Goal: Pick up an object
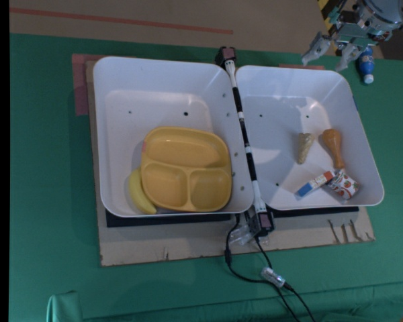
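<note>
No legible text, brand, number or sign is showing anywhere. The small patterned carton (342, 184) and the tube beside it (315, 184), lying well below the tool (330, 51), are bearing print too small to read.

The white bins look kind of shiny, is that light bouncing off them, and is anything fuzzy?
Camera view: yes, soft glare streaks the right bin floor and the left bin floor; the whole picture is dim and slightly soft; the gripper at the top right looks blurriest.
</note>
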Robot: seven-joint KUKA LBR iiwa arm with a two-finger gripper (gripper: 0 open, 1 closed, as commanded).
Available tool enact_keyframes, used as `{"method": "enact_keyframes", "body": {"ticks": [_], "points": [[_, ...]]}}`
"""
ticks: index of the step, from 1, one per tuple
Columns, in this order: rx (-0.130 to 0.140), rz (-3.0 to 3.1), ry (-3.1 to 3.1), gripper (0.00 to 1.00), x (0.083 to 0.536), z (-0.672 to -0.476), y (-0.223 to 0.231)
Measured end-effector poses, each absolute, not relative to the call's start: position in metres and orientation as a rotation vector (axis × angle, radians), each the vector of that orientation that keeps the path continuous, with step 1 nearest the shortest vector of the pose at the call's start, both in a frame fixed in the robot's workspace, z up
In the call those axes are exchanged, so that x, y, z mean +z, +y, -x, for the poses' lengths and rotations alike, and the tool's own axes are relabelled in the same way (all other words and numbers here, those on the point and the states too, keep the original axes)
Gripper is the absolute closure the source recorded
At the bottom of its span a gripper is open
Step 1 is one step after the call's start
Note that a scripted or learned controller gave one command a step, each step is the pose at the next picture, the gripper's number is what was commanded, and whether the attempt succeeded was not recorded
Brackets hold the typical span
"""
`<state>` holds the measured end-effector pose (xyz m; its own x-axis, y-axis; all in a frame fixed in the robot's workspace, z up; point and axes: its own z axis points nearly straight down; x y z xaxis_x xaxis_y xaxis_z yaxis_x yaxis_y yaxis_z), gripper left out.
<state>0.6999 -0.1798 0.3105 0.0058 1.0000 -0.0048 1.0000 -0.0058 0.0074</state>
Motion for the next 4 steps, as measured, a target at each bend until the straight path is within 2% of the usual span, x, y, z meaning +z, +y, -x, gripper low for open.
{"method": "enact_keyframes", "body": {"ticks": [1,2,3,4], "points": [[0.004,-2.219,2.212,0.0,0.198,-0.679,-0.113],[0.01,-2.216,2.202,0.0,0.188,-0.62,-0.12],[0.006,-2.216,2.2,0.0,0.188,-0.581,-0.177],[0.002,-2.225,2.209,0.0,0.198,-0.536,-0.178]]}}
